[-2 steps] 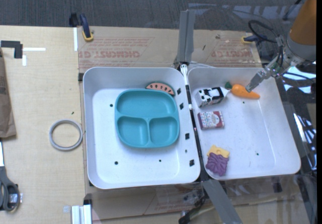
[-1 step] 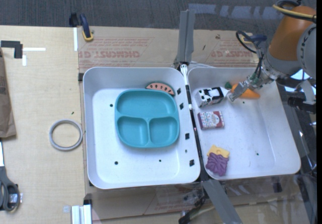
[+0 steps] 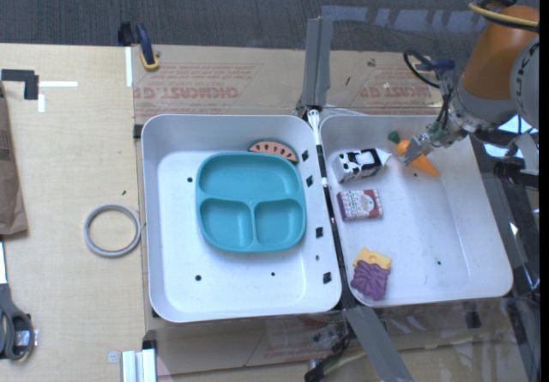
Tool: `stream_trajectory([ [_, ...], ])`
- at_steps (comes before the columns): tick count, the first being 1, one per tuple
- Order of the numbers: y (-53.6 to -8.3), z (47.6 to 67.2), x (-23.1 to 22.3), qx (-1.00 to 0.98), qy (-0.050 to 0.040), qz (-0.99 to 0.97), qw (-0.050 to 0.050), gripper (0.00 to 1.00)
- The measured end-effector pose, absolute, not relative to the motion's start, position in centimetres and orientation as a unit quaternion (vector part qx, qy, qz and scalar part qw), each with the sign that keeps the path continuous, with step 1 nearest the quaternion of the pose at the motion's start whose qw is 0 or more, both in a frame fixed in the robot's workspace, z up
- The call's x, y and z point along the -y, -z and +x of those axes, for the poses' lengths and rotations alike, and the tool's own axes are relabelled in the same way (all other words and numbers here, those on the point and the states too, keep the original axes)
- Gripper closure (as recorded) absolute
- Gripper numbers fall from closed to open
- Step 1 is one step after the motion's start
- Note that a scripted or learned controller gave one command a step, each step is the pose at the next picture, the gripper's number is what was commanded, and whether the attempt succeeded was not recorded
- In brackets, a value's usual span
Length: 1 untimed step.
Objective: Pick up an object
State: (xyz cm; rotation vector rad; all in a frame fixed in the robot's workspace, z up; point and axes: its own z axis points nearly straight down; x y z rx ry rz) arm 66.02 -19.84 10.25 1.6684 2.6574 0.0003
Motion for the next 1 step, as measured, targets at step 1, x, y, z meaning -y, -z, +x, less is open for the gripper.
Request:
stream_trajectory([
  [1, -19.39, 64.61, 17.74, -0.926, -0.0001, 0.377, 0.002, 1.00],
])
